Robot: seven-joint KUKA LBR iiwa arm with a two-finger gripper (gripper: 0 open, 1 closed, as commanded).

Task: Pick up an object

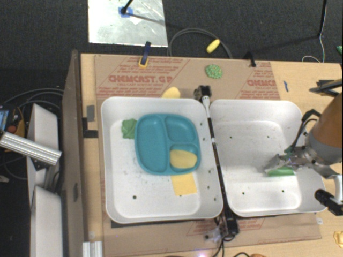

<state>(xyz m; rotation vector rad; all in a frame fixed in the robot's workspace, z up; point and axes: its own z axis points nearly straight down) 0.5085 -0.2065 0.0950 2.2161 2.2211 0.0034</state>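
Observation:
In the right bin [252, 197], a small green object [281, 171] lies on the floor near the right wall. My gripper [277, 164] reaches in from the right and sits low over it, touching or nearly touching its top. In the left bin [115, 197], a blue divided plate [155, 143] carries a yellow lump [183, 158] in its lower right compartment. A flat yellow square [184, 184] lies just in front of the plate. A green leafy piece [128, 127] rests against the plate's left edge.
Behind the bins on the cardboard lie a yellow piece [171, 93] and a green round piece [214, 71]. A black fitting [203, 93] stands at the far end of the ridge between the bins. Cables run along the right side.

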